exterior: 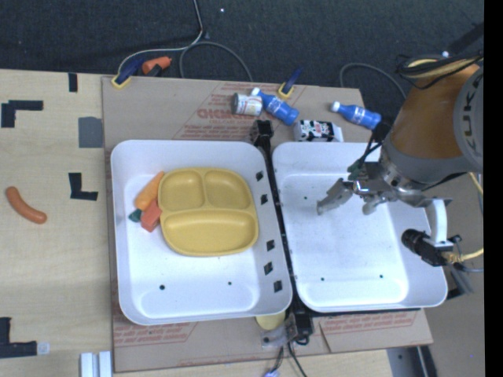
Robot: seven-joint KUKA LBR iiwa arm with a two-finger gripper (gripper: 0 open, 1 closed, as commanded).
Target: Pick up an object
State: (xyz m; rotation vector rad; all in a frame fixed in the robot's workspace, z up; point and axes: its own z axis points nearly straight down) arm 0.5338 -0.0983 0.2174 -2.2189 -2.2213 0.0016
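Note:
My gripper (346, 206) hangs over the upper middle of the right bin (393, 289). Its two fingers are spread apart, open, with nothing between them; one fingertip (322, 207) points left. In the left bin (196, 301) lies a yellow divided plate (208, 210). An orange carrot-shaped toy (148, 191) lies against the plate's left side, with a small red piece (149, 220) and a green bit just below it. The grey arm with its orange band (428, 112) comes in from the right.
Behind the bins lie two blue bottles (280, 108) (357, 115), a white can (247, 103) and a black-and-white packet (319, 130). An orange sausage toy (25, 205) lies on the bench at far left. A clamp (156, 64) and cables sit at the back.

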